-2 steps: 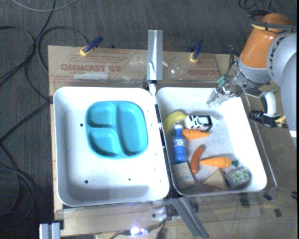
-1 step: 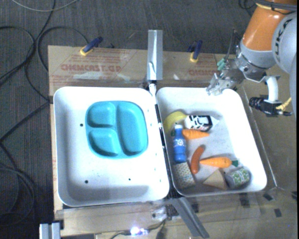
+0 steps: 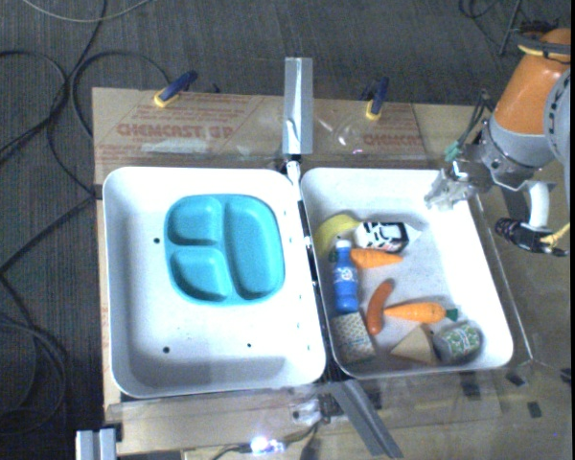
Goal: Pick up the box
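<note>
small white box with black print [image 3: 382, 234] lies in right white bin [image 3: 489, 286], upper middle of its floor, tilted a bit, nothing gripping it. pale yellow rounded fruit [image 3: 333, 230] touches it on the left, short orange carrot [image 3: 375, 258] lies just below it

blue plastic bottle with white label [image 3: 344, 278] lies lengthwise along bin's left wall, cap toward the yellow fruit. below it a grey mesh-patterned flat packet [image 3: 351, 335] near the front left corner. small orange-red sausage-shaped piece [image 3: 378, 306] slanted just right of the bottle. longer orange carrot with green tip [image 3: 417, 310] lies horizontal beside that, tip pointing right. tan wedge-shaped block [image 3: 415, 345] at front wall, greenish patterned can on its side [image 3: 459, 340] just right of it, front right corner

two-finger gripper [image 3: 446, 189] hangs over the bin's upper right rim, well apart from the box, on the grey arm with orange band [image 3: 528, 94] coming from the right. jaws too blurred and small, cannot tell if apart or together, nothing seen between them

left white bin [image 3: 125, 286] holds a turquoise three-compartment tray [image 3: 225, 247], roughly centred, upper half of the bin

both bins sit on brown cardboard sheet [image 3: 196, 132], two blue-yellow clamps [image 3: 175, 87] at its far edge
</note>
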Robot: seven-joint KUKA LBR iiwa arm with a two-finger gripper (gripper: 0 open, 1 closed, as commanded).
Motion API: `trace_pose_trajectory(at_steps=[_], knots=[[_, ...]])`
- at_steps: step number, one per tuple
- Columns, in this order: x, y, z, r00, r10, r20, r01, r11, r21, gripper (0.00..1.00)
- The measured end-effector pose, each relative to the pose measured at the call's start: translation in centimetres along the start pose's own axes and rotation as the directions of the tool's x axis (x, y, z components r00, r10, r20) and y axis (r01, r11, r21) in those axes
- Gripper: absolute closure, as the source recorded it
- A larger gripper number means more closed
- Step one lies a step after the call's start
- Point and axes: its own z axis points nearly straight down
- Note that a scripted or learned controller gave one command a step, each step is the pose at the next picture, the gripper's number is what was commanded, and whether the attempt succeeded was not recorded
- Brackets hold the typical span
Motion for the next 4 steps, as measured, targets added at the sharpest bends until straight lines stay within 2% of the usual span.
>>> trace_pose_trajectory(at_steps=[1,2,3,4], knots=[[7.5,-3.1,7.5,1.000,-0.016,0.002,0.016,1.000,-0.011,1.00],[7.5,-3.2,7.7,1.000,-0.015,0.002,0.015,1.000,-0.010,0.00],[10.3,-11.4,7.6,0.999,0.039,-0.001,-0.039,0.999,-0.009,0.00],[7.5,-5.2,7.7,0.923,0.384,-0.002,-0.384,0.923,-0.010,0.00]])
